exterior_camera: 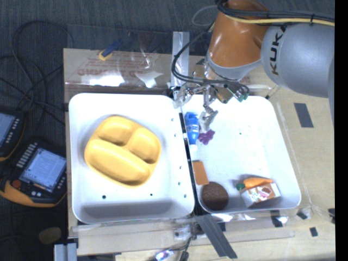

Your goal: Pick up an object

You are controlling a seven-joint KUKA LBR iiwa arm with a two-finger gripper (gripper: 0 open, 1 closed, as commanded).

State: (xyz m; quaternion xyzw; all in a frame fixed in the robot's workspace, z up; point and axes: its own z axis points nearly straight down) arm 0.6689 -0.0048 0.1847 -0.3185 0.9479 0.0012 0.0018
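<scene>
Nearest the camera, along the near wall of the right bin [283, 145]: brown round object [215, 195] in the near left corner, orange-and-white carton [260, 191] beside it to the right, small orange block [200, 173] just behind the brown one against the divider. Left bin [79, 145] holds one large yellow bread-shaped lump [123, 148].

My arm [293, 53] comes in from the right, grey link up high, orange band [236, 31] over the far left corner of the right bin. Wrist points downward. My gripper [207, 116] hangs below it at the far left of that bin. Whether its fingers are apart or together, I cannot tell: thin metal parts, too small and cluttered.

Blue bottle-like item [191, 126] lies along the divider just left of the gripper. Purple piece [205, 137] sits right beneath the tip; contact not resolvable.
</scene>
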